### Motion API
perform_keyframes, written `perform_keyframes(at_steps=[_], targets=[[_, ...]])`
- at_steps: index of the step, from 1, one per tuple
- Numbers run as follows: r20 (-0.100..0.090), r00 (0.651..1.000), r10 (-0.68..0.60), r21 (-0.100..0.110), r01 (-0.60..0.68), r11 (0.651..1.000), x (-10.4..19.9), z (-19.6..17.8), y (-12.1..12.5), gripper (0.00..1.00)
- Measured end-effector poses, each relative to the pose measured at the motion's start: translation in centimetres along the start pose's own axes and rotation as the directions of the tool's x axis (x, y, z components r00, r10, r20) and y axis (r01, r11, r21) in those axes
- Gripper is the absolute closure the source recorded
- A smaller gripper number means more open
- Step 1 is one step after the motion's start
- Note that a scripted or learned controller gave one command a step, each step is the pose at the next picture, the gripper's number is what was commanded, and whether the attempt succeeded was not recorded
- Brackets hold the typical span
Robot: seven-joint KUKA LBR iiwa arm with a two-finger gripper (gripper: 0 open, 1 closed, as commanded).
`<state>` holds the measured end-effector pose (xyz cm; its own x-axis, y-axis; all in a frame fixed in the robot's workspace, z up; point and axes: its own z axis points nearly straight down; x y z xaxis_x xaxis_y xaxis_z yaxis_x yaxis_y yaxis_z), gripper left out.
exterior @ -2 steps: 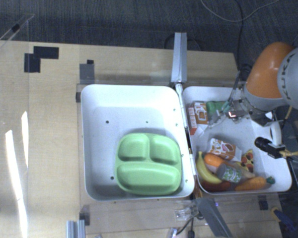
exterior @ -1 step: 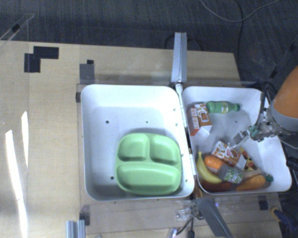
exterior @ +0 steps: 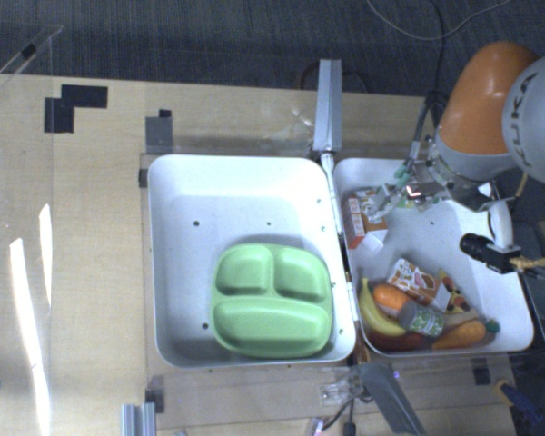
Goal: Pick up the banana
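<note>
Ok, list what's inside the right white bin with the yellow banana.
The right white bin holds the yellow banana, an orange carrot, a small printed carton and other toy food. Anything beneath that pile is covered.

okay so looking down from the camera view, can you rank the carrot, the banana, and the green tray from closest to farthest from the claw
Measured from the claw, at the far end of the right bin:
1. Banana, by the right bin's left wall, toward its near end.
2. Carrot, at the right bin's near edge.
3. Green tray, in the left bin.
Banana and carrot are fairly close in distance, so their order is less certain.
</note>
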<state>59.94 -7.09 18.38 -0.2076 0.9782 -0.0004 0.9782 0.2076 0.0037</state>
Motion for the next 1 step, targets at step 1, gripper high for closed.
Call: perform_keyframes(at_steps=[1], targets=[[0.001, 0.960, 0.279, 0.001, -0.279, 0.960, 0.16, -5.36, 1.00, 0.00]])
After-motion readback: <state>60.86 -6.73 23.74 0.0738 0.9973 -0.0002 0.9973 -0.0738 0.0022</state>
